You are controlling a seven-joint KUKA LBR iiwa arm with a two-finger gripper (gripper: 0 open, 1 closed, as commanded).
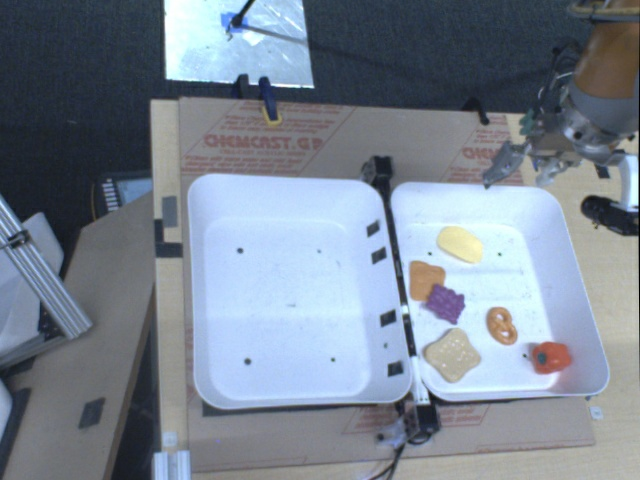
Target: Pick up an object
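on the bench: two shallow white plastic bins, side by side, rounded corners. left bin (pixel 285 288): smooth floor with a few small dark dots. right bin (pixel 575 298): six small objects, one of each kind.
- one pale yellow oval piece (pixel 460 244), smooth, near the far wall.
- one orange flat chunk (pixel 427 278), touching one purple knobbly cluster (pixel 445 303).
- one orange pretzel-shaped loop (pixel 501 325).
- one tan bread-like slice (pixel 452 355), speckled, near the front wall.
- one red-orange rounded item (pixel 550 357), front right corner.
one gripper (pixel 522 166), over the right bin's far rim, fingers spread apart, clasping nothing, well apart from all six objects.
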